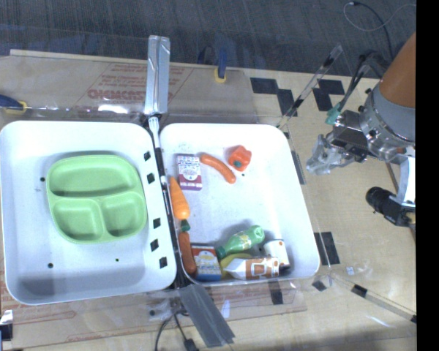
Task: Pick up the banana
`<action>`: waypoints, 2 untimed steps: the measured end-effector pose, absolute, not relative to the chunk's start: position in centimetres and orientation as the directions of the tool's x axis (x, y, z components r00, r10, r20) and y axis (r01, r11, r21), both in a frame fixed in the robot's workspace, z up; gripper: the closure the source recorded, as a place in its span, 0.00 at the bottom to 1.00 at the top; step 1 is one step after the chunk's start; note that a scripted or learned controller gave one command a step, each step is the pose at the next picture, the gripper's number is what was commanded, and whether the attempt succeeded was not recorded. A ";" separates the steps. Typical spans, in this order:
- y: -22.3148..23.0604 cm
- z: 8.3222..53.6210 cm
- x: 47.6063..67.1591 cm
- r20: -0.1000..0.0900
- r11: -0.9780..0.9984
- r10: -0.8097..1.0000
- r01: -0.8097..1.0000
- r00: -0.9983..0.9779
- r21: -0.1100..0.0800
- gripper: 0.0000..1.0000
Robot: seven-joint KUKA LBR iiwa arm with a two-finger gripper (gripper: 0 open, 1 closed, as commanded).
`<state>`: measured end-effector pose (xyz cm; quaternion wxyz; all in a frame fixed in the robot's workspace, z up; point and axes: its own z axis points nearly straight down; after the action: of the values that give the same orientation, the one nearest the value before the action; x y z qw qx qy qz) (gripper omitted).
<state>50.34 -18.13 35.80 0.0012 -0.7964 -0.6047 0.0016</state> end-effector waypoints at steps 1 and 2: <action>-19.3 44.2 47.8 -0.001 -0.239 0.971 0.971 0.239 -0.003 1.00; -13.5 39.1 52.5 -0.002 -0.211 0.978 0.978 0.211 -0.007 1.00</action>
<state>52.46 -13.52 39.09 0.0024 -0.7780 -0.6282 0.0030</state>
